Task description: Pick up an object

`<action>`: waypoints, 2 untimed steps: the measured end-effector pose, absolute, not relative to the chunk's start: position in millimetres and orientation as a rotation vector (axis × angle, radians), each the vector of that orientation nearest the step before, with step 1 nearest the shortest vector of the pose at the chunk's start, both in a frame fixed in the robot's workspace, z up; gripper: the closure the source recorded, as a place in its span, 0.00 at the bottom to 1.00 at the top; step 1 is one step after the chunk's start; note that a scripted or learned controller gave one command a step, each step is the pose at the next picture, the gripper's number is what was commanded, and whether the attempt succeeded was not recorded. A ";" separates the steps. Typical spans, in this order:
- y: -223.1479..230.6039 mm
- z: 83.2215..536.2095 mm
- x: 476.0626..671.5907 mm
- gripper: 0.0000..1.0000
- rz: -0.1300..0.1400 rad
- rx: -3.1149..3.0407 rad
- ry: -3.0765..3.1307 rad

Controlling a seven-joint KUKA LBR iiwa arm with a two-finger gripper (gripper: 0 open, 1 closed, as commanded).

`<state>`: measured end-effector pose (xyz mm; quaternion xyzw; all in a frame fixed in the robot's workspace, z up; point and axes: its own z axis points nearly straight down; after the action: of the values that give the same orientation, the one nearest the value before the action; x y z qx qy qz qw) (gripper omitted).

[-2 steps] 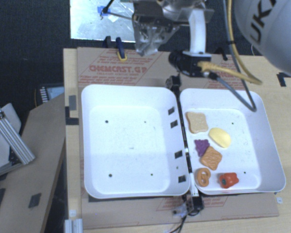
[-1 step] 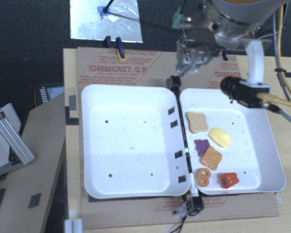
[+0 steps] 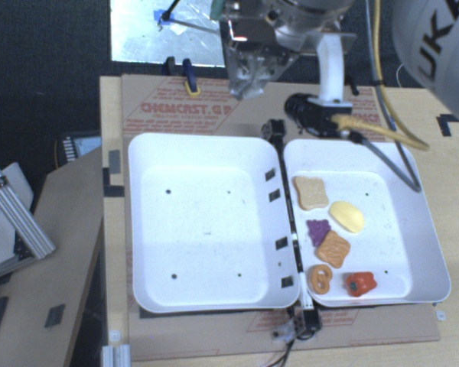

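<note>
Crowding the right bin (image 3: 413,228) are a bread slice (image 3: 311,193), lemon (image 3: 347,216), grapes (image 3: 317,230), cracker (image 3: 333,248), pretzel (image 3: 320,278) and red pepper (image 3: 360,283). They lie well apart from the hand (image 3: 249,82), toward its five o'clock; the hand hangs above the desk (image 3: 176,105) at twelve o'clock, its state unclear.

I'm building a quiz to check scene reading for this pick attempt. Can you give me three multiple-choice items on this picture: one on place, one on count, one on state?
1. Where do the toy foods lie?
A. in the left bin
B. in the right bin
C. on the bench outside both bins

2. How many toy foods lie there?
A. three
B. six
C. nine

3. Where is the end effector?
A. raised above the bench behind the bins
B. down among the foods
C. resting in the left bin

Answers: 1 B, all lie in the right bin. 2 B: bread slice, lemon, grapes, cracker, pretzel, red pepper. 3 A, the end effector hangs over the cardboard, far from the foods.
</note>
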<state>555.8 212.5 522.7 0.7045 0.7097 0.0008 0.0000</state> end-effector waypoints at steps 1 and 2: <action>215.1 535.4 594.6 1.00 0.006 2.218 2.221; 218.1 535.7 540.8 1.00 0.002 2.216 2.228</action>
<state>540.8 218.1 535.7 0.7053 0.7089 0.0006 -0.0003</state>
